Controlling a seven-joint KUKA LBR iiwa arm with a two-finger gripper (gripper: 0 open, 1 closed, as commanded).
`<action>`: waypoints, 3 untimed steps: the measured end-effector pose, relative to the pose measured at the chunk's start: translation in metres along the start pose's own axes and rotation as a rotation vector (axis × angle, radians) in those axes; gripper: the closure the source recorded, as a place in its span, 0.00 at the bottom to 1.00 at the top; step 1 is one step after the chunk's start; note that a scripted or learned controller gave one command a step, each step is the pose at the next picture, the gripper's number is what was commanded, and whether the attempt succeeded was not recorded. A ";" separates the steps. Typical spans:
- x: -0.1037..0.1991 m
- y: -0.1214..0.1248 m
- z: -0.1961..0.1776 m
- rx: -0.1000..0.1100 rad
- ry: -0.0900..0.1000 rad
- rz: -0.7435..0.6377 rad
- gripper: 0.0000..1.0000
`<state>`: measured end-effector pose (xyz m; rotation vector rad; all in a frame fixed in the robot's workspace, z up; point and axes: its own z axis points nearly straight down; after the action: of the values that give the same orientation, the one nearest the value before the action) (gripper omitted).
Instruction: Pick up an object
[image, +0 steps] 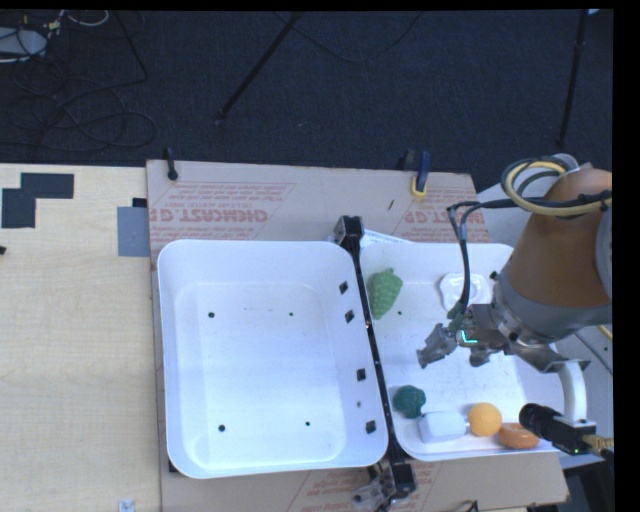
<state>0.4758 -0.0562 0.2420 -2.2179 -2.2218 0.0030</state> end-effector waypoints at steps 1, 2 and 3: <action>0.087 0.069 -0.020 -0.005 0.003 -0.008 0.00; 0.082 0.066 -0.028 0.004 -0.001 -0.004 1.00; 0.135 -0.002 -0.086 -0.002 0.003 -0.005 1.00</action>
<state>0.4736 0.0785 0.3277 -2.2114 -2.2272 -0.0029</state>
